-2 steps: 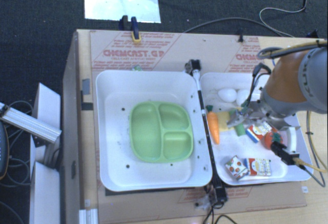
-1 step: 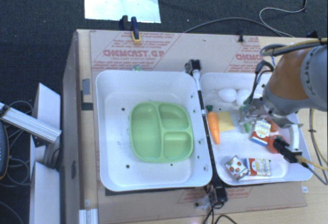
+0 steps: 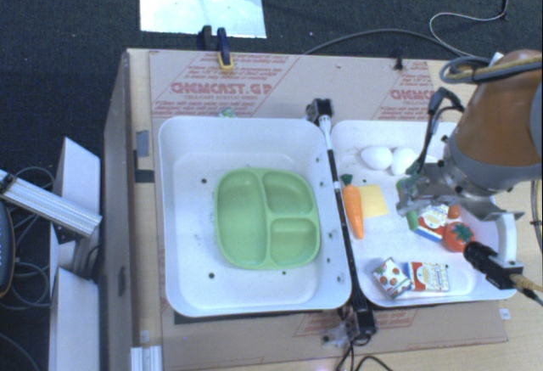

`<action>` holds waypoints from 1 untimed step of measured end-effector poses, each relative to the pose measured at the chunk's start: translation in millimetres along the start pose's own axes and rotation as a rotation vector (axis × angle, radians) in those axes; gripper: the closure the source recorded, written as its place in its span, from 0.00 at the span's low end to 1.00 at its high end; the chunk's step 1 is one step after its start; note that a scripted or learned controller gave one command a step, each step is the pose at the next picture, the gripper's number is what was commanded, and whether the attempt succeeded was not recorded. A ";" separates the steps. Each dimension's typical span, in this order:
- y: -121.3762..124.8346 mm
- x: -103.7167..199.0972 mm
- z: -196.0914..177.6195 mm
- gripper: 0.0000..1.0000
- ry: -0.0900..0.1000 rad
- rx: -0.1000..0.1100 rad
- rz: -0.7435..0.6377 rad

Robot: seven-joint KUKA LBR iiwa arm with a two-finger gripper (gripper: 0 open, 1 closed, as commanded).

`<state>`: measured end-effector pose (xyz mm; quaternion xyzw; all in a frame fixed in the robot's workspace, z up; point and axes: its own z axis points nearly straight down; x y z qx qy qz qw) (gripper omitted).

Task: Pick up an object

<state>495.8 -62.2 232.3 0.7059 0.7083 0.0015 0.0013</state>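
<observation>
The bench (image 3: 254, 81) takes up most of the view, its brown board printed with red lettering, and on it sit two shallow white bins side by side. The left bin (image 3: 182, 191) carries a pale green divided plate (image 3: 267, 218) with three compartments, lying flat near the middle. The right bin (image 3: 373, 140) is the busy one. Over its right half looms the arm (image 3: 505, 123), grey with that orange band, reaching in from the right, and its gripper (image 3: 414, 199) hangs low above the bin's middle, just over the cluster of toys; whether its fingers are spread or closed, I cannot tell from this angle, and nothing is visibly held between them. Now the pieces themselves: an orange carrot (image 3: 354, 206) lies along the left wall of the right bin, with a yellow square slice (image 3: 373, 200) touching its right side. Along the front edge sit a flat red and white carton (image 3: 429, 276) and, just left of it, a small spotted box (image 3: 389, 276) tipped on a corner. Just beneath the gripper lies a red and white packet (image 3: 433, 223), with a red tomato-like fruit (image 3: 458, 235) just to its right. Up near the back, two white eggs (image 3: 377, 158) rest side by side, touching.
</observation>
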 end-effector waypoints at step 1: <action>-8.3 27.8 -25.0 1.00 0.000 0.001 -0.001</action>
